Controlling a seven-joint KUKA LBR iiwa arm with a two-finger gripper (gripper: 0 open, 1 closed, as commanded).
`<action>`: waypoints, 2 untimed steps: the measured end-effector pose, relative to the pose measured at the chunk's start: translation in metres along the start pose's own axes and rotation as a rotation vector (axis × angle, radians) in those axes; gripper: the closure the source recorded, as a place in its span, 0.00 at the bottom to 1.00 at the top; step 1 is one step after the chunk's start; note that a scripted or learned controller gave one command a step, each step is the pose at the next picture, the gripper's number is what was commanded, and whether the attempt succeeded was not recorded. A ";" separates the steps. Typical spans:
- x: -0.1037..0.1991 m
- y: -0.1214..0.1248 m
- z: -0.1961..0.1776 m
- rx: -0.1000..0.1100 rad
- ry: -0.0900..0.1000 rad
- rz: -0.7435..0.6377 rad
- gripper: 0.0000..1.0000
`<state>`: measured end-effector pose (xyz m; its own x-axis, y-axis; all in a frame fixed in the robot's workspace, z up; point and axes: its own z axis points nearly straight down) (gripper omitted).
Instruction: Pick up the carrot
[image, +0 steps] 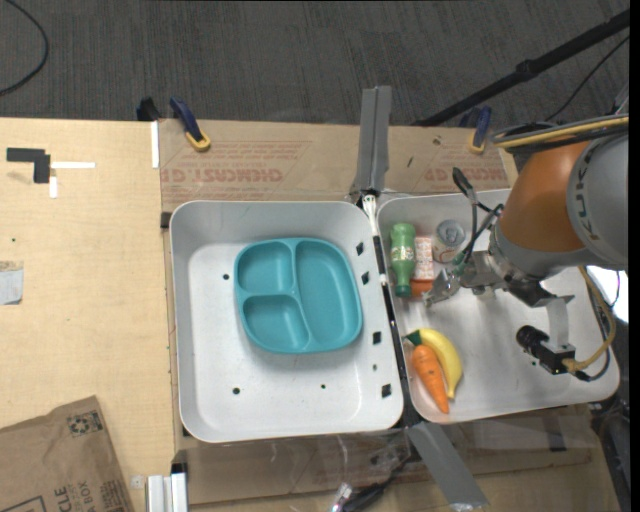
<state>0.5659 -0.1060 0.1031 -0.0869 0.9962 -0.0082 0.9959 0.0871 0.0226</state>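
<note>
The carrot (430, 376) lies in the right-hand bin (500, 400), near its front left corner, with its green stalk end toward the bin divider and its tapered tip pointing to the front rim. A banana (446, 360) curves just beside it on the right, touching or nearly touching along most of its length. Farther back in the same bin stand a green bottle (402, 258) and a small red-and-white packet (425, 262). The left bin (200, 330) holds a teal divided plate (298, 295). The gripper (447, 283) hangs over the middle of the right bin, behind the carrot and apart from it; whether it is open or closed cannot be told from this view, and nothing is seen held in it. The carrot looks like a toy: probably light, stiff, and smooth, so it is likely to slip or roll out of a shallow pinch. Its thick upper half, just below the stalk, seems the best place to grip, with the closing direction across its width. The banana crowding one side and the bin wall close on the other leave little room, so a pinch that catches both things is the main risk.
</note>
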 end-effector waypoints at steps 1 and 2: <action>0.007 0.006 0.000 -0.003 0.000 0.226 0.00; 0.005 0.005 -0.009 -0.001 -0.001 0.230 1.00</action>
<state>0.5706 -0.1006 0.1124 0.1422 0.9898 -0.0042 0.9895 -0.1420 0.0255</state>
